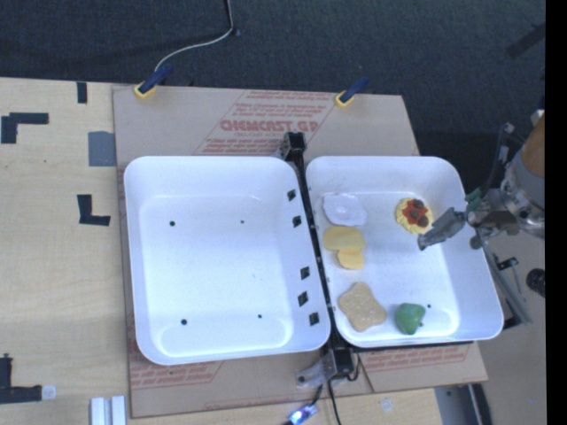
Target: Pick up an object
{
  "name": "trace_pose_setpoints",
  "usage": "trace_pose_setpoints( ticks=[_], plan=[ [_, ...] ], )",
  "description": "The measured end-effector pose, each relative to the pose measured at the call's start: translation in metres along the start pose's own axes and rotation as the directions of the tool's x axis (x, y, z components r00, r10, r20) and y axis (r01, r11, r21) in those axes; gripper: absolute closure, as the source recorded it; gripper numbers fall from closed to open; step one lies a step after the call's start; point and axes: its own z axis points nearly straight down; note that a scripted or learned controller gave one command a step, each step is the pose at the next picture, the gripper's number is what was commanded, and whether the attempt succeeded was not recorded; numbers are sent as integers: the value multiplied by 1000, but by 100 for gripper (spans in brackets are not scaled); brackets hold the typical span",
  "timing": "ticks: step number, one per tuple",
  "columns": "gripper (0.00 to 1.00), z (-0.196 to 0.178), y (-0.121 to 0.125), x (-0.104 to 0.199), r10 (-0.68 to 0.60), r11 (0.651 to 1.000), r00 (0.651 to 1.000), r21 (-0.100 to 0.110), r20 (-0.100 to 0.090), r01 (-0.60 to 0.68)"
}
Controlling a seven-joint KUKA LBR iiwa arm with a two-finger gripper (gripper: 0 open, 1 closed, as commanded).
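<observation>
My hand (436, 233) hangs over the right bin (461, 184), right beside the little pizza (412, 213). Honestly can't tell if it's wide or narrow.

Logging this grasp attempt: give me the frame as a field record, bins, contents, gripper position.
left bin: white, shallow
right bin: white, holds five items
white piece: upper left, near divider
yellow piece: below the white piece
tan piece: lower left
green piece: lower middle, right of tan piece
red-yellow piece: upper middle
gripper: over right bin, beside red-yellow piece, nothing seen held
</observation>
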Motion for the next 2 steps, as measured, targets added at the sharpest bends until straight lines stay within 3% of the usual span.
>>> trace_pose_setpoints(
  ticks=[1, 2],
  plan=[
    [0, 188, 13, -33, 2, 1000, 1000, 9, -2, -2],
    [0, 185, 77, -54, -1, 1000, 1000, -5, 2, 1]
  ],
)
